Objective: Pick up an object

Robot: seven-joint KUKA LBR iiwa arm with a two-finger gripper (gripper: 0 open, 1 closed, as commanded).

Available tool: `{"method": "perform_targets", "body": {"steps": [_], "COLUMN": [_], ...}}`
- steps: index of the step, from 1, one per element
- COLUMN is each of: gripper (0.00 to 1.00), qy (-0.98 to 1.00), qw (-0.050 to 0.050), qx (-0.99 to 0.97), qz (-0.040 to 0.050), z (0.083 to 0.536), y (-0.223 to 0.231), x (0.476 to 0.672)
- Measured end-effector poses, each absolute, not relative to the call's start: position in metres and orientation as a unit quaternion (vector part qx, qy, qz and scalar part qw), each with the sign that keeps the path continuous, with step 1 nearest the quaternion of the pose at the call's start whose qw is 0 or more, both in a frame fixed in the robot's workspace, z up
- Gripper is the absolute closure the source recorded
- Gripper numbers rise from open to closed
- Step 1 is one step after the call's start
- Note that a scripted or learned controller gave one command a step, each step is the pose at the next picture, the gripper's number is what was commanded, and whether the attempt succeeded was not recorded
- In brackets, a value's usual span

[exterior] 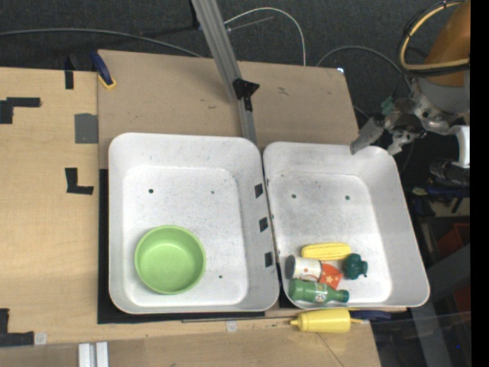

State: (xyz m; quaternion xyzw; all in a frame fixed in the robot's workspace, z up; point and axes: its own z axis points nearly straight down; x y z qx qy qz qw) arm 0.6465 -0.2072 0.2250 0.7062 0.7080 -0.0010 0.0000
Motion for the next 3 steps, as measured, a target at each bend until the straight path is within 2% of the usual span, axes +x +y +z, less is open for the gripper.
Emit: {"method": "perform_targets", "body": {"steps": [1,2,3], "gripper": [0.00,0.00,0.00], "qy": [0.708,0.708,0.708], "qw": [0.000,-0.001,-0.003], "qx": [0.706,0.706,0.706], "qz": [-0.0013,-0.0021,-0.0026], "z": [0.225,0.180,0.117], "y": [-0.207,-0.209,-0.202], "x": [0.646,0.650,0.645]}}
